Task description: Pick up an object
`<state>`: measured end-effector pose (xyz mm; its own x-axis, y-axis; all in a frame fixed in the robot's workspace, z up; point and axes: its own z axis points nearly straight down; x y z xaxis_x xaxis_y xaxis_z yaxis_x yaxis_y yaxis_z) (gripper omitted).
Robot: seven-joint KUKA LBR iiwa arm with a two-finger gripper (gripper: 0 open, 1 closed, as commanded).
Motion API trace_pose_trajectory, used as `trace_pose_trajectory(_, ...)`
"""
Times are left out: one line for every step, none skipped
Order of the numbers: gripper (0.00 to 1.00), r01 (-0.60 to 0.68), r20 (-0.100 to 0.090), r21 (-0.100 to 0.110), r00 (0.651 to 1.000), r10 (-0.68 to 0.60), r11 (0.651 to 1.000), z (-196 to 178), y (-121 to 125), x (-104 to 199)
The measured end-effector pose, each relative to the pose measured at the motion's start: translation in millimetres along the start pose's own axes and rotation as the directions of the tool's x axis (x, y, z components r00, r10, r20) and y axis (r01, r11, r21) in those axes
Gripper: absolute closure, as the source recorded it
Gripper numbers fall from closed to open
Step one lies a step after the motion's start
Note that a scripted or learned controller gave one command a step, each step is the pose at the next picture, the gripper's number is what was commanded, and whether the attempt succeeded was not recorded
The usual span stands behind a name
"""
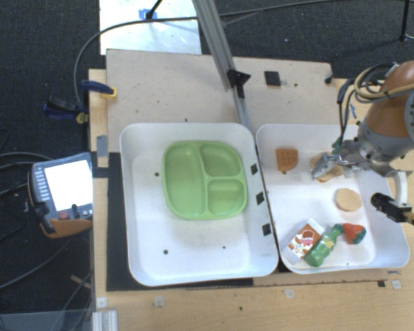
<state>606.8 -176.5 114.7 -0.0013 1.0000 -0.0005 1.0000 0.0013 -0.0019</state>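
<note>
Bench top is a tan board on dark carpet, two white bins side by side: left bin (141, 205) holds a green divided plate (205, 179), right bin (393, 254) holds the pick candidates. Gripper (326, 166) sits low in the upper part of the right bin, over a tan flat piece (330, 174) that pokes out just under the fingers. Can't tell whether the jaws are spread or pinching that piece; too small and blurred there. Other objects in the same bin: a brown square cracker-like piece (286, 159) just left of the gripper, a round tan disc (348, 200) below it, then a green bottle (323, 246), a small printed carton (303, 241) and a red strawberry-like toy (355, 233) clustered near the front wall. Risks as I read it: the tan piece is thin and flat, so the fingers may scrape the bin floor and slide over it, or clip only an edge and drop it on lift. The brown piece is near enough to get nudged.
</note>
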Motion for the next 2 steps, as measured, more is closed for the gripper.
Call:
trace_pose_trajectory(0.0,-0.001,0.001,-0.006,1.0,0.001,1.0,28.7,1.9,-0.5)
trace_pose_trajectory(1.0,0.001,0.001,-0.014,1.0,-0.001,1.0,14.9,4.5,0.2)
